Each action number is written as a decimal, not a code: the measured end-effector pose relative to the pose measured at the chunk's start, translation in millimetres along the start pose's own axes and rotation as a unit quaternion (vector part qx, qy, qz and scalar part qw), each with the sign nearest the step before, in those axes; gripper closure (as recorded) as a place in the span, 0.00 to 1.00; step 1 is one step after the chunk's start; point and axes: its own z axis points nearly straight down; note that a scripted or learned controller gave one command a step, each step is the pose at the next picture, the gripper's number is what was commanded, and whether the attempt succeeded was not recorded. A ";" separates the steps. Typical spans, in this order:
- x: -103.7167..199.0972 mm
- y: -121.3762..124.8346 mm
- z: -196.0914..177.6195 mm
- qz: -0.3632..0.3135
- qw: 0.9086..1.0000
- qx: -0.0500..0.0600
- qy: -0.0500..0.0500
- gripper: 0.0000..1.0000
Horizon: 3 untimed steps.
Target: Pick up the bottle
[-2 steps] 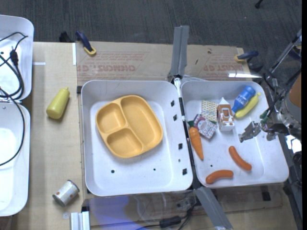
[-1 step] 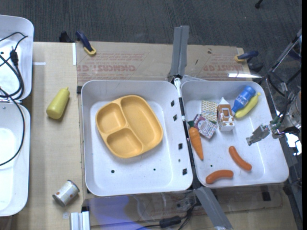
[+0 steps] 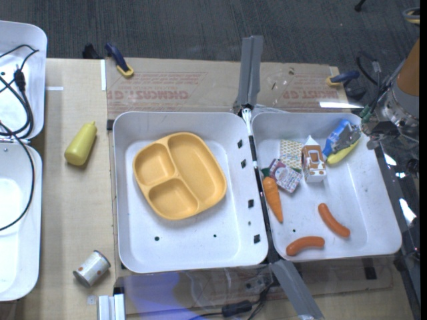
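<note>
Step in hand: approach, not yet a grasp. The claw [image 3: 371, 124] sits at the right of the frame, over the upper right corner of the right bin [image 3: 373, 235]. It is dark and tangled with cables there, so we cannot tell whether it is spread or pressed together. We see nothing held in it.

Task's thing: the yellow squeeze bottle [image 3: 81, 144] lies on its side on the worktop [image 3: 80, 219], at the left of the frame, just outside the left bin [image 3: 130, 245]. It is well apart from the claw, with both bins between them.

Next move, as we judge it: the claw has to cross the whole width of both bins, come down over the bottle's body and close across its narrow width. The bottle is round and lying down, so it may roll if nudged.

Containers:
- Left bin: one yellow divided plate [image 3: 179, 175], three compartments, nothing in them.
- Right bin: a carrot [image 3: 272, 199] near the left wall; two sausages, one [image 3: 333, 220] right of centre, the other [image 3: 305, 245] near the lower rim; a small carton [image 3: 313, 160]; a small packet [image 3: 287, 177] beside it; a blue item [image 3: 338, 136] resting against a yellow banana-like piece [image 3: 343, 152] in the upper right, nearest the claw. What the blue item is, we cannot tell.

Off the bins: a small can [image 3: 91, 267] lies at lower left on the worktop.
</note>
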 end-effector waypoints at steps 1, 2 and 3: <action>-40.9 65.0 74.4 -0.016 1.000 -0.001 -0.001 0.00; -32.6 71.0 112.9 -0.028 1.000 -0.003 0.007 0.00; -35.1 73.4 104.0 -0.030 0.999 -0.009 -0.001 1.00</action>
